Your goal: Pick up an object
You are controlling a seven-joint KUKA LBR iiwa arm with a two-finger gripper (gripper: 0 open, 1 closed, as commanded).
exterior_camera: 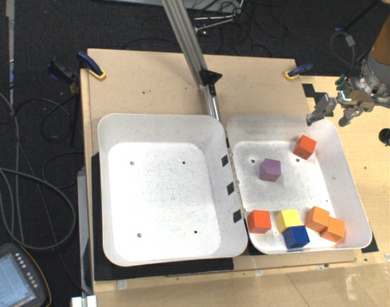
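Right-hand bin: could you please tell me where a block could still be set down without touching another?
In the right bin, bare floor lies between the purple cube and the front row, and along the right wall below the upper orange cube. The front is crowded: orange cube, yellow cube, blue cube, two orange blocks.

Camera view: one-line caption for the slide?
Open tool hovers above the right bin's far edge; purple block and other coloured blocks lie inside.
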